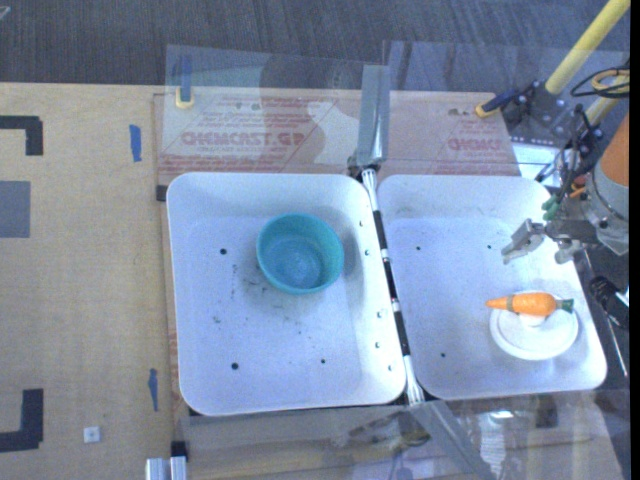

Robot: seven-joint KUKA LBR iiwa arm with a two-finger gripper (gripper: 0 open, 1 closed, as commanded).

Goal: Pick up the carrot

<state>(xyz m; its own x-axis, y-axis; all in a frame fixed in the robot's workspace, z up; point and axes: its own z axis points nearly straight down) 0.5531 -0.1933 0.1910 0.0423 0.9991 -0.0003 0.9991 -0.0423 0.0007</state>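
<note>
Two shallow white plastic bins are seen side by side on the pale wooden desk (80, 298): a round teal bowl (299, 253) sits in the left bin (200, 368), and the small orange carrot with a green tip (530, 304) lies across a white round lid-like disc (533, 334) in the right bin (440, 268). The two-finger metal jaws (542, 242) are held apart above the carrot with nothing between them, well clear of it, while the arm is cut off at the right edge.
</note>
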